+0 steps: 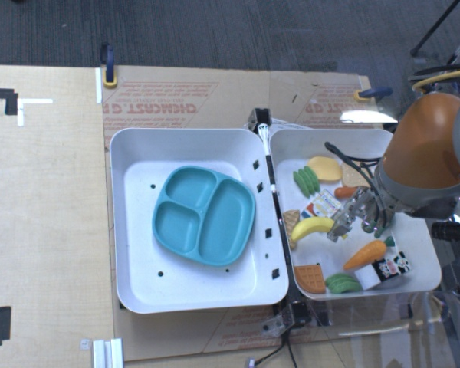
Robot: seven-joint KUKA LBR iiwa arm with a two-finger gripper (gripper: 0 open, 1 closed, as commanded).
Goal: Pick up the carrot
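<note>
The orange carrot (366, 254) lies tilted in the right bin (422, 278), near its front right part, with its green top toward the right. My gripper (343, 226) hangs over the middle of that bin, just up and left of the carrot, close to the yellow banana (312, 228). Nothing shows between its fingers. The arm's orange band covers the bin's right rear.
The right bin also holds a green pod (307, 180), a pale yellow piece (324, 168), a waffle (310, 278), a green leafy item (343, 284), a small black-and-white box (389, 267) and a colourful packet (320, 205). A teal divided plate (205, 215) lies in the left bin (130, 228).
</note>
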